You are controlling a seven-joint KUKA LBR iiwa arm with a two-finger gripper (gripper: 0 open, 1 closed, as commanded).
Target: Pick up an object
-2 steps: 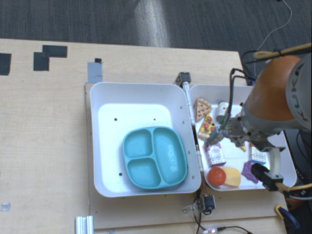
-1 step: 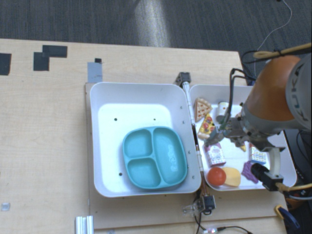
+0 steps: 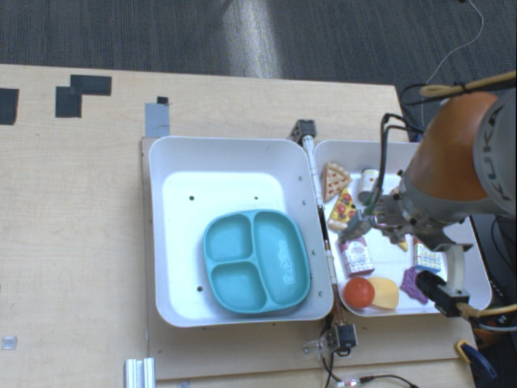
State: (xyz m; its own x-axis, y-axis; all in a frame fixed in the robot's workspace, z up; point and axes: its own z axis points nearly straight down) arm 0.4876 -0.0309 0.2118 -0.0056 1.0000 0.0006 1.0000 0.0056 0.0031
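1. Camera view, edges: two white bins side by side on a wooden bench (image 3: pixel 73 217), walls touching along a middle seam.
2. Left bin (image 3: pixel 174 217): teal plate (image 3: pixel 256 259) with three compartments, sitting toward the near right corner; bare white floor open along the far and left sides.
3. Right bin (image 3: pixel 343 153): crowded, little free floor. Waffle (image 3: pixel 334 179) near the far left corner; red-and-yellow packet (image 3: pixel 342 208) just below it; small pouch (image 3: pixel 356 257) further down; red ball (image 3: pixel 359 292) touching a yellow piece (image 3: pixel 386 293) at the near wall; purple item (image 3: pixel 414 283) just to their right.
4. Writing: label on the pouch too blurred to read; another printed packet (image 3: pixel 426 257) at the right, also unreadable.
5. Gripper (image 3: pixel 361 226): low over the right bin, beside the red-and-yellow packet and above the pouch; finger opening cannot be told, nor any contact or hold.
6. Arm (image 3: pixel 452 168): grey with orange band, covering much of the right bin's right half.
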